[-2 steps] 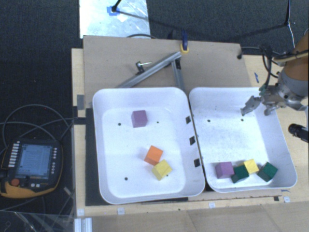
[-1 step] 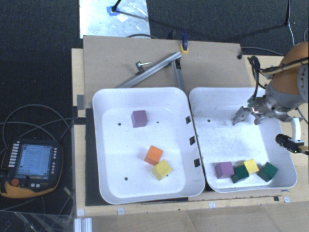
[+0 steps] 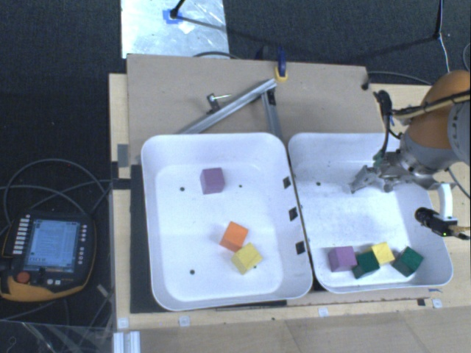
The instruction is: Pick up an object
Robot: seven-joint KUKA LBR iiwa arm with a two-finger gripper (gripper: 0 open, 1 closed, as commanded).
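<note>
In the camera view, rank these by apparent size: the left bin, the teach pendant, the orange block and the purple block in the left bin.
1. left bin
2. teach pendant
3. orange block and purple block: look alike, so unranked.

two white bins side by side: left bin (image 3: 158, 197), right bin (image 3: 324, 160). seven small blocks in all. three in the left bin: one purple block (image 3: 212, 180) toward the upper middle, one orange block (image 3: 234, 235), one yellow block (image 3: 246, 258) just beside it lower down. four in the right bin, along its lower edge: one purple cube (image 3: 341, 257), one yellow cube (image 3: 382, 253), two green, namely a dark green block (image 3: 365, 265) and a second green block (image 3: 408, 260). by colour: two purple, two yellow, two green, one orange.
</note>
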